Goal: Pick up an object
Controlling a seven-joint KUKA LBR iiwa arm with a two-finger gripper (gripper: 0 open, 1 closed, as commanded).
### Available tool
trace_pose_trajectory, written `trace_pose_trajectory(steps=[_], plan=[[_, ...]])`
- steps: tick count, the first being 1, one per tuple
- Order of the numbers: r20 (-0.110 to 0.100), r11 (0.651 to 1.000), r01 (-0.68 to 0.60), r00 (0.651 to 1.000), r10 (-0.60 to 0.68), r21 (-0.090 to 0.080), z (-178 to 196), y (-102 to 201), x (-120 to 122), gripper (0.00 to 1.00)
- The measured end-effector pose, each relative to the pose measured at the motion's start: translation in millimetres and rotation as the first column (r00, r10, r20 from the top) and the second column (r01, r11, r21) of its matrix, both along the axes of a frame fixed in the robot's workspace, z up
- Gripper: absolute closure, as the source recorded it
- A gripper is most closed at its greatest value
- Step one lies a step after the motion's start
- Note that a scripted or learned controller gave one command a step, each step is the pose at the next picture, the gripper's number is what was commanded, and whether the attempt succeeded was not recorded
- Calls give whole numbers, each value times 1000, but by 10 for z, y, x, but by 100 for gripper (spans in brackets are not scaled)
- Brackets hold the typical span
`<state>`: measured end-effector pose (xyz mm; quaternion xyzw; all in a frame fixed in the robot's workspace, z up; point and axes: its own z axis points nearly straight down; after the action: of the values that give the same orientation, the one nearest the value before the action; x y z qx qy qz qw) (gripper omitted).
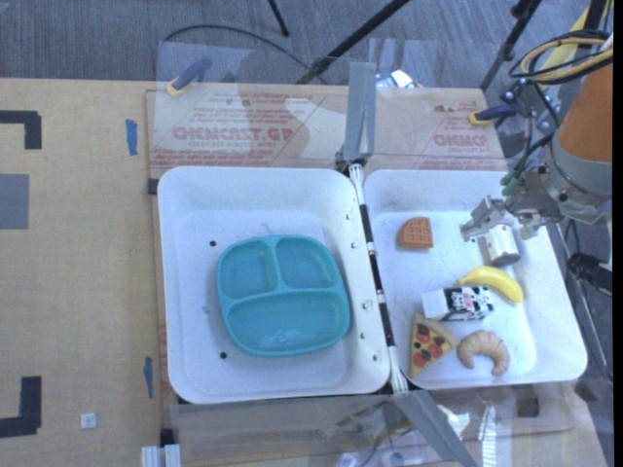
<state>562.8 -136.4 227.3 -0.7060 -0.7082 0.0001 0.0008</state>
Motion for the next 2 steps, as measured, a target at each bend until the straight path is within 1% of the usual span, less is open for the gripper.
trace_pose_trajectory(steps=[1,2], plan=[[9,997,-78,997,78,4,-1309,-710,275,0],[6,995,-97,995,97,7,-1395,-688,293,0]])
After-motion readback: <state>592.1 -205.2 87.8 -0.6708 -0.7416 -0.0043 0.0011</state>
